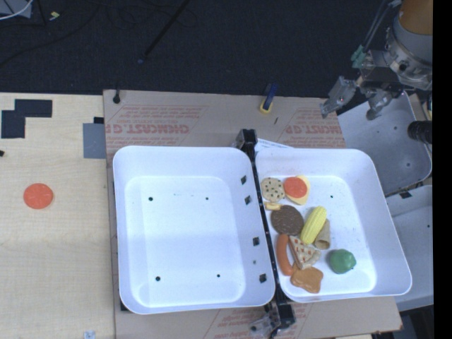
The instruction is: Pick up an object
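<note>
Hovering high above the right bin's far corner, the tool is seen with fingers spread, nothing between them. Smooth plastic toy food is packed tight against the divider: ridged corn cob, round green lime, sausage. A crowded descent risks pieces being nudged aside or a glossy one slipping out.

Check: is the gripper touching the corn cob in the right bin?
Apart. The camera view shows the gripper up beyond the right bin's far rim, with bare bin floor between it and the corn cob.
</note>
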